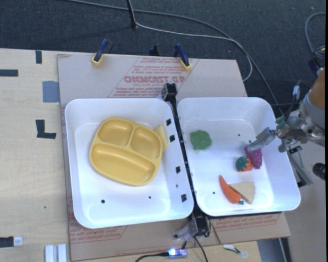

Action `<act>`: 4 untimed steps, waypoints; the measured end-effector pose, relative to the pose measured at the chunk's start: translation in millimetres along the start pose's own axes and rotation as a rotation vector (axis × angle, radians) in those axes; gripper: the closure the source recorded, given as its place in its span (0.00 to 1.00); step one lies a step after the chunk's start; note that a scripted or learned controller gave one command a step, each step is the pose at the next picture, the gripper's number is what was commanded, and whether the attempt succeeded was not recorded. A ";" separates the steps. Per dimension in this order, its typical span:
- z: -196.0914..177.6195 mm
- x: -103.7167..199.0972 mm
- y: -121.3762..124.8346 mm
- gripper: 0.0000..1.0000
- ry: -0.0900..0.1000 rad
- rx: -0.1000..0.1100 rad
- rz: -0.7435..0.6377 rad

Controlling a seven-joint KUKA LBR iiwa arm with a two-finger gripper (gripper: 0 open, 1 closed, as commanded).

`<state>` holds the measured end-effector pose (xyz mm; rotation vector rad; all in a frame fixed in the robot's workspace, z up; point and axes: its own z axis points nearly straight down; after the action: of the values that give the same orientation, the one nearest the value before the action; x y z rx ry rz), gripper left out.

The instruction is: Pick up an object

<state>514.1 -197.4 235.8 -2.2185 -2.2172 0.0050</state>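
Two white bins (76, 119): yellow tray (126, 150) left, toy foods (238, 168) right.

My body comes in grey, with an orange band (318, 91) showing above my wrist. Below that band my wrist (312, 121) is a pale grey metal block, cluttered with small fittings and a touch of green on its near face. Thin dark cables (298, 94) loop around my wrist and trail off my side. My pincer (258, 142) is slim and grey, a flat metallic finger with a dull sheen and a darker tip. A small black round part (318, 171) sits lower on my frame.
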 end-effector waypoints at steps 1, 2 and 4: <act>-2.6 0.1 1.2 0.00 -0.001 -0.005 -0.001; 60.5 2.3 1.9 0.00 0.000 0.000 -0.001; 151.1 3.6 4.8 0.00 -0.002 -0.006 -0.001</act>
<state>517.9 -193.6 84.7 -2.2211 -2.2228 0.0001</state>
